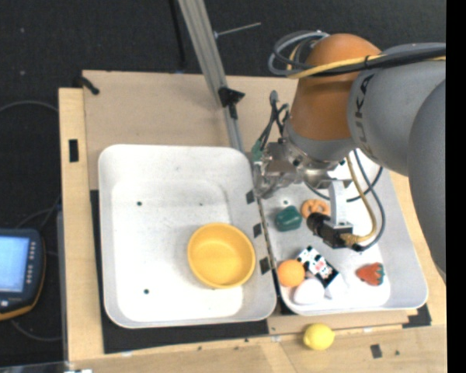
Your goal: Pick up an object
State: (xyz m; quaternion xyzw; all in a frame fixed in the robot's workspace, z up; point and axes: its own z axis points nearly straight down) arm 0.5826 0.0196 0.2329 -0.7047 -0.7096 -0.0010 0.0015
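Green toy (287, 218) is my guess for the target. It sits in the right bin (400, 243), near the wall shared with the left bin (163, 185), and it's the thing closest under the claw (272, 181). The claw hangs just above and a bit left of it, right over that dividing wall. The wrist blocks the view, so I honestly can't tell if the claw is wide or narrow. Nothing visible in it either, so I wouldn't call anything grabbed.

Step-wise this looks like the approach: hovering over the pile, not yet down on anything.

Other stuff in that bin:
- small orange piece (315, 207) just beside the green toy
- orange ball (290, 273), black-and-white block (318, 264) and white lump (309, 291) bunched at the near end
- red strawberry (370, 273) a bit off on its own

A yellow bowl (220, 255) sits in the left bin, and a lemon (318, 336) is out on the surface (140, 111).

Next move, I reckon: shift slightly right so it clears the bin wall, line up over the green toy, then drop straight down. The orange piece is tight alongside, so it could get nudged or caught too.
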